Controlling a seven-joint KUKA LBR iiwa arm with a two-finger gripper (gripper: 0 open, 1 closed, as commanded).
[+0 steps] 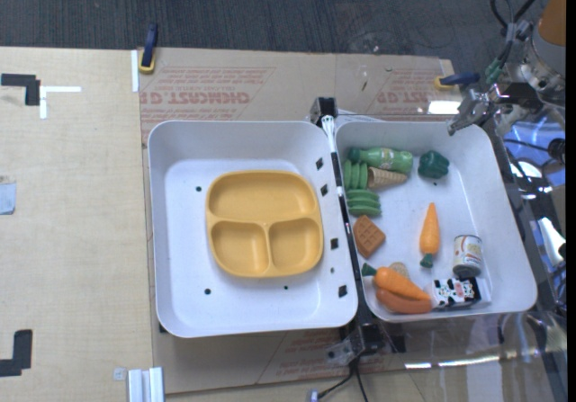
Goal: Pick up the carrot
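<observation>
A slim orange carrot (pixel 429 228) lies in the right bin (pixel 500 211), right of its middle, point towards the back and a small green stub at its near end. A second, fatter orange carrot-like piece (pixel 397 282) with a green top lies near the bin's front edge. My gripper (pixel 472 111) hangs over the bin's back right corner, well away from both and with nothing visibly in it. The arm (pixel 544 40) comes in from the upper right.
The right bin also holds a green bottle (pixel 387 158), green pepper (pixel 433 165), cone (pixel 388 178), green pods (pixel 362 201), waffle square (pixel 368 235), small can (pixel 466 255), cow-patterned carton (pixel 455 292) and a reddish sausage (pixel 405 303). A yellow divided plate (pixel 265 222) sits in the left bin (pixel 171 211).
</observation>
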